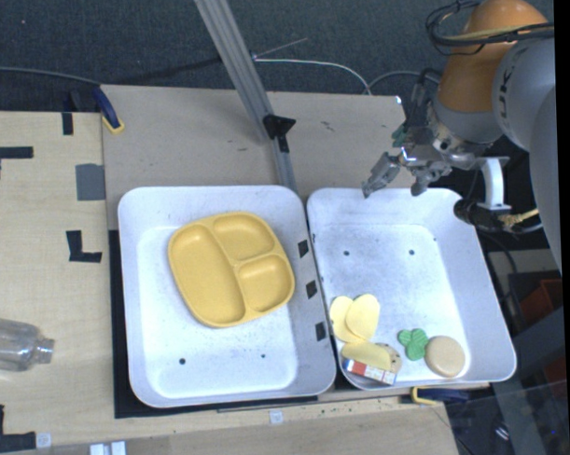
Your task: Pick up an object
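**Arm poised at the far rim, before the reach**

The gripper (392,181) hangs over the far edge of the right bin (474,290), its two fingers spread apart with nothing between them. Judged from this, the task is at its opening step: no object has been approached, and the descent is not yet begun.

The candidates for picking lie clustered in the near corner of the right bin: two pale yellow slices (355,316), a small yellow block with a red end (372,361) just in front of them, a green piece (413,341) and a tan round piece (445,355) to its right. In the left bin (142,273) a yellow divided plate (230,268) lies alone near the middle.

The next move calls for travel from the far rim toward the near corner, then a drop with the fingers aligned across one chosen piece. The tan round piece looks the easiest, being at the end of the row.

Room is uneven. The far and middle floor of the right bin is bare and gives free passage. The cluster, however, sits close to the near wall and to the wall shared with the left bin, and the pieces nearly touch, so a finger may strike a rim or a neighbour
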Tool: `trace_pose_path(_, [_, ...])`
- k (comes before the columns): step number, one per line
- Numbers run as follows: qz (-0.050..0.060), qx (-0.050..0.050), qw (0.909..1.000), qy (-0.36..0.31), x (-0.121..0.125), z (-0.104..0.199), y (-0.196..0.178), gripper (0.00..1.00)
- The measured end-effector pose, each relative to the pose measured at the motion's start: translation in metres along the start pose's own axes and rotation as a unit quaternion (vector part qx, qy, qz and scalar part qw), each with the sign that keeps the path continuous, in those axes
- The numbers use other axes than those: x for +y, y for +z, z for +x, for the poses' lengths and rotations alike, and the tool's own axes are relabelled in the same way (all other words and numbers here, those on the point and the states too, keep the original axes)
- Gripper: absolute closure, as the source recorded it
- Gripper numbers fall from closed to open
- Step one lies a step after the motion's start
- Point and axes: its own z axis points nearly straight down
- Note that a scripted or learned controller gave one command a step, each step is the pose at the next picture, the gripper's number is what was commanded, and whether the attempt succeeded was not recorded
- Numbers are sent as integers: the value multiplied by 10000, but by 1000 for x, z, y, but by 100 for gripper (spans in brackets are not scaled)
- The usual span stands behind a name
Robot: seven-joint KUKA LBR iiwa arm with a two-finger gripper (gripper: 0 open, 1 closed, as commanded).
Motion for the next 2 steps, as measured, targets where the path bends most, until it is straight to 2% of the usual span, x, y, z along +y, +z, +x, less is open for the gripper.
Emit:
trace_pose_path(1, [2, -1, 10000, -9, 0, 1, -10, 100])
trace_pose_path(2, [49, 18, 10000, 1, -33, 33, 88, 100])
